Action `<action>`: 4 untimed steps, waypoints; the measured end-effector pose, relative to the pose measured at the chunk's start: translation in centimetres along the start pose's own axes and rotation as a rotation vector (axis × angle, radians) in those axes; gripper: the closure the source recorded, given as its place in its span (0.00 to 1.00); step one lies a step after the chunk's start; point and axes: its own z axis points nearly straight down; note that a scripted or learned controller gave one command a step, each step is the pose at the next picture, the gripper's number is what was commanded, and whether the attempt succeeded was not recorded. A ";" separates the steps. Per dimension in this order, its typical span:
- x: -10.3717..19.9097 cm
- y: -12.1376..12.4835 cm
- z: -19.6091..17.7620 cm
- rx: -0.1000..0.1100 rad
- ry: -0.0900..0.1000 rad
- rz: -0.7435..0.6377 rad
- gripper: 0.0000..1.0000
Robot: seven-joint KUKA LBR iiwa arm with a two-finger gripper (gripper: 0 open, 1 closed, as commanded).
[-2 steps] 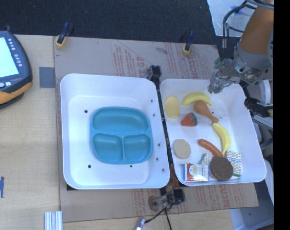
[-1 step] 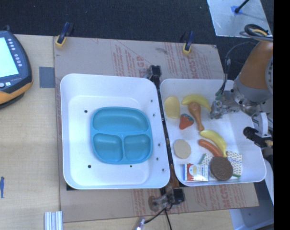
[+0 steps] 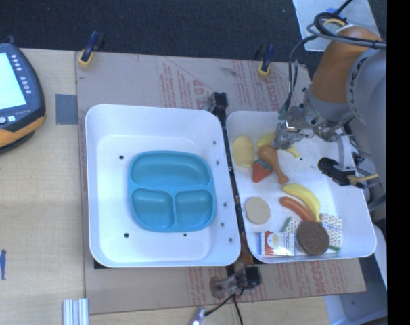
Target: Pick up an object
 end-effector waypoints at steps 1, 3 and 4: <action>0.3 0.2 -3.3 -0.001 0.000 0.002 0.00; 3.5 0.2 -4.9 -0.001 0.000 0.003 0.00; 0.1 0.1 2.0 0.004 0.001 0.003 0.00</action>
